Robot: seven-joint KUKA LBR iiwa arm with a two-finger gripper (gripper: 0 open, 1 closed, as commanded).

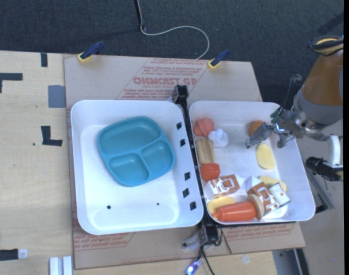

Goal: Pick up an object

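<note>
The arm is reaching in over the right bin (289, 110), and its gripper (269, 135) hangs low near the bin's far right side, so this looks like the reaching step. Its two fingers are spread wide with nothing between them. A small orange-brown toy (255, 127) sits just beside the fingertips, toward the bin's middle, and a yellow toy (266, 156) lies just in front of them (either one could be the pick). Next, I think the gripper must line up over one toy, go down, then squeeze
</note>
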